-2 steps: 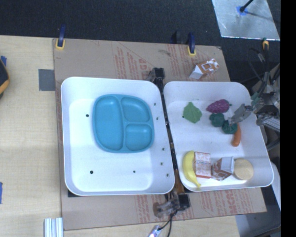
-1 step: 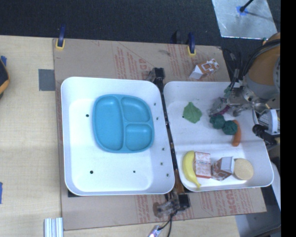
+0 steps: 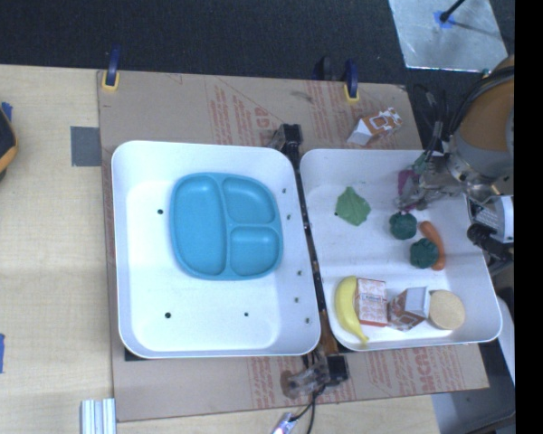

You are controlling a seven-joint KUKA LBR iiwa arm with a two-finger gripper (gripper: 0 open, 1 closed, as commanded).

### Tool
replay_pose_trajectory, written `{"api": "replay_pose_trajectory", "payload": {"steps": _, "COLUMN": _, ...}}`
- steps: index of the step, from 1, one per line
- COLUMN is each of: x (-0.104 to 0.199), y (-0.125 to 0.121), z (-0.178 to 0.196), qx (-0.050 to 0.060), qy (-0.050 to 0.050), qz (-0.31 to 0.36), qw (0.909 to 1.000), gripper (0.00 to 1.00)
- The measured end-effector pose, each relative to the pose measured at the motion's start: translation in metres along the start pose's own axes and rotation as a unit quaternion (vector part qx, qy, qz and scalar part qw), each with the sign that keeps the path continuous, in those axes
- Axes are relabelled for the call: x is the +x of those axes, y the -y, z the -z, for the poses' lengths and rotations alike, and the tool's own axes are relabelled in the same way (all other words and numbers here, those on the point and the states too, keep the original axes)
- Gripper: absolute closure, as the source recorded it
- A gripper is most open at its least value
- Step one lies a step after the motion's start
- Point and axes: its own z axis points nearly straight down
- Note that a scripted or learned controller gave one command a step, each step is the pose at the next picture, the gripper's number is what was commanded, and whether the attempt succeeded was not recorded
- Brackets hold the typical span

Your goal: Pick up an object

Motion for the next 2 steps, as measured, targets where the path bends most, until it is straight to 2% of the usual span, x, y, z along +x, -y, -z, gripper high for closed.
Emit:
{"api": "replay_pose_trajectory", "payload": {"steps": 1, "x": 0.000, "y": 0.000, "z": 0.000, "qx": 0.000, "qy": 0.000, "qz": 0.000, "qw": 1.0000, "gripper": 0.00}}
{"api": "replay_pose_trajectory", "payload": {"steps": 2, "x": 0.024, "y": 0.044, "z": -0.011, "qx": 0.001, "qy": 0.000, "qz": -0.003, "qw": 1.0000, "gripper": 0.00}}
